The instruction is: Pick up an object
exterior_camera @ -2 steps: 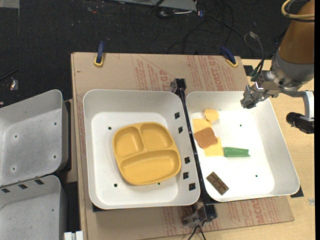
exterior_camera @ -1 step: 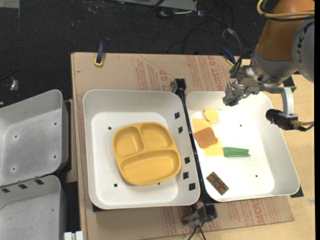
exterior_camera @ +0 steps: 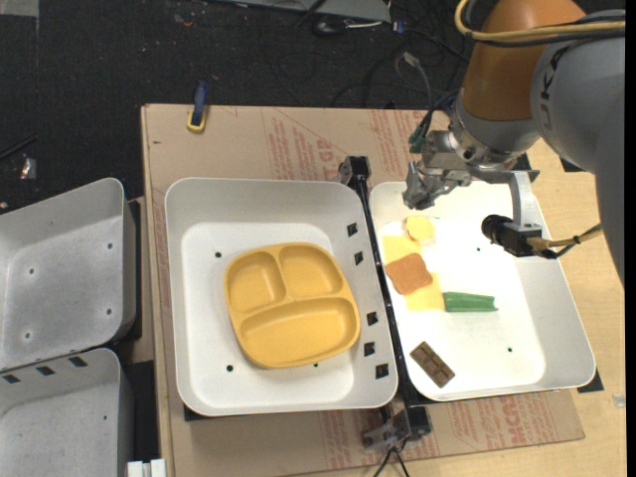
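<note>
Running across the bench board [exterior_camera: 298, 147], red lettering stays illegible.

place: robotics lab | evidence: twin white bins [exterior_camera: 189, 296] on bench, cables [exterior_camera: 338, 13] on black floor

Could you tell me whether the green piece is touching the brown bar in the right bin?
Apart. The camera view shows bare white bin floor between the green piece and the brown bar, which lies nearer the front edge of the right bin.
</note>
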### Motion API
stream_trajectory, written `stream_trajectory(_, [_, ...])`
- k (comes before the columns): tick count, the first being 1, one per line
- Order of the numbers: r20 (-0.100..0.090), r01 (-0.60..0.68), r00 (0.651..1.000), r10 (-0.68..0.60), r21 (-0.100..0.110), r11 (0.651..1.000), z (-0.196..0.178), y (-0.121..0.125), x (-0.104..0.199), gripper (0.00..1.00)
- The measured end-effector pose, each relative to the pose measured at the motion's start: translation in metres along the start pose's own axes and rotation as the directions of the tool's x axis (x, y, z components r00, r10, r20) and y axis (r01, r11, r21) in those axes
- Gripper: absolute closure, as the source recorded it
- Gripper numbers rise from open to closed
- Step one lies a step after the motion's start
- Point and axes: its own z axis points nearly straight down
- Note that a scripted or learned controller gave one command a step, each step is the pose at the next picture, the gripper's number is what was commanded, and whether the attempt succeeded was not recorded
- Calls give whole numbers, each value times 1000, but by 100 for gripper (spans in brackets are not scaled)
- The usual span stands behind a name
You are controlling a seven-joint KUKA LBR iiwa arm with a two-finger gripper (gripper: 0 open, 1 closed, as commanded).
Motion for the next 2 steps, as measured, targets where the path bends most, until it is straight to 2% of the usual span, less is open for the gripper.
stream_trajectory(1, [0, -1, 1000, 1, 2, 1000, 11, -9, 53, 100])
stream_trajectory(2, [0, 1, 1000, -1, -1, 1000, 12, -7, 117, 100])
